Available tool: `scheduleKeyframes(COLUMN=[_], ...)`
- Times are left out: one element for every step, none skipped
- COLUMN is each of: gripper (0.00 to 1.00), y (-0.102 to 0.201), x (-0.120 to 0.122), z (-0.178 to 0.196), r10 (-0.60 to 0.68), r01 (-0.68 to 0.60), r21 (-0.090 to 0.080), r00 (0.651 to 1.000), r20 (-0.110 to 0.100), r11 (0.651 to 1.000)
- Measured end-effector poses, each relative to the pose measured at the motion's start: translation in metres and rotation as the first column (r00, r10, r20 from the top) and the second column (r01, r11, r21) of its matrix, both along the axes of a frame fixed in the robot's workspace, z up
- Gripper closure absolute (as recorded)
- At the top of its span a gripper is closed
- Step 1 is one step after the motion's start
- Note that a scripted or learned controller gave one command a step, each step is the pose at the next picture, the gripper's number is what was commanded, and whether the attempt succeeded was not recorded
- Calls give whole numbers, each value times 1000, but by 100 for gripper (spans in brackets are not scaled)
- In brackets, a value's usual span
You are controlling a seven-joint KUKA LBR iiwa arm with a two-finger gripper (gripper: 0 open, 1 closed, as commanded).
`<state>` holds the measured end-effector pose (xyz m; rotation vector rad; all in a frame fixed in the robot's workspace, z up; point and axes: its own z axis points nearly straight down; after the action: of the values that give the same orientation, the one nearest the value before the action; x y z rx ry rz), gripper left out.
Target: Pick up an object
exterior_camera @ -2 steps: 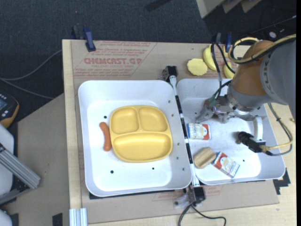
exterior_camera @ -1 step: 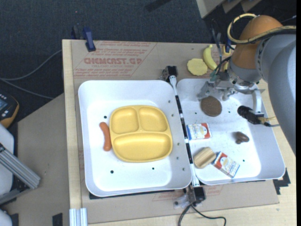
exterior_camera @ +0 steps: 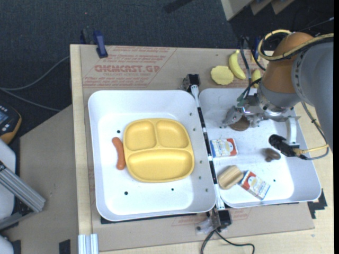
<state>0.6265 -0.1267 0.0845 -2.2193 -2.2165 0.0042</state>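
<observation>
My gripper (exterior_camera: 242, 116) hangs low over the far left part of the right bin (exterior_camera: 304, 181). It sits right above a rounded brown object (exterior_camera: 239, 125) that peeks out beneath it; whether it grips that object is hidden. Further forward in the same bin lie a small white and red carton (exterior_camera: 223, 147), a tan bread roll (exterior_camera: 229, 176), a red and white packet (exterior_camera: 255, 184) and a small dark brown lump (exterior_camera: 272, 154).
The left bin (exterior_camera: 106, 194) holds a yellow divided plate (exterior_camera: 157, 150) with an orange sausage (exterior_camera: 119, 152) beside it. On the bench behind the right bin lie a banana (exterior_camera: 237, 65) and a yellow slice (exterior_camera: 222, 75). The arm and its cables cover the right bin's far right corner.
</observation>
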Motion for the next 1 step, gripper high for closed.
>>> scheduleKeyframes(gripper=[0], y=[0], x=[42], z=[1], r10=[4], r01=[-4], r21=[-4], r00=[1000], r20=[11], r11=[1000])
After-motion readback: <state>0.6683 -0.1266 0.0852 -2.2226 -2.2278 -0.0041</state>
